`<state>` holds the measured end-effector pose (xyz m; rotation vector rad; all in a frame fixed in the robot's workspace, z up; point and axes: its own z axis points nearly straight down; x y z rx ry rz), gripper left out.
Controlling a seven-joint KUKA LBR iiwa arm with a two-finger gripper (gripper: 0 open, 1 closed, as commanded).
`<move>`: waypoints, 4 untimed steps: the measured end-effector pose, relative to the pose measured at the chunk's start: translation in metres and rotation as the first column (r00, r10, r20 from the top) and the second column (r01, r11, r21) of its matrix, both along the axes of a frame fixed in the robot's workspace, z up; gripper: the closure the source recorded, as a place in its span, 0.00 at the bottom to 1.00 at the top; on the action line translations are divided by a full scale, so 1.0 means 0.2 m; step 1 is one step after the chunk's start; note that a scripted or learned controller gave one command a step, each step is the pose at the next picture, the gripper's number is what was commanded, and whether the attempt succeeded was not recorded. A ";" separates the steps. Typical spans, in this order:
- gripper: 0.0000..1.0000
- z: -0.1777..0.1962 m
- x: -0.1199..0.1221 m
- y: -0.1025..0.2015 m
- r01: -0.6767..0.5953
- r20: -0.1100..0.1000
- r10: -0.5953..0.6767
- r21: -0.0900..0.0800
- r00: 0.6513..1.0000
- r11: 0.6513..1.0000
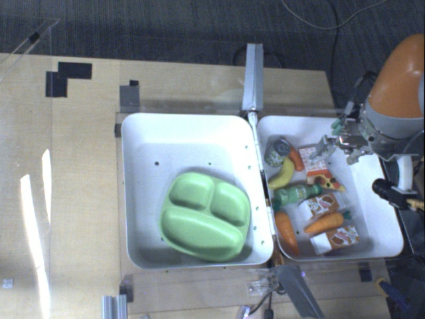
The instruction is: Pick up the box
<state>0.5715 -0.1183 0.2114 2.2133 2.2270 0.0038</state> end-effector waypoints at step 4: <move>1.00 0.08 0.34 0.04 0.286 0.002 -0.286 0.001 0.958 0.958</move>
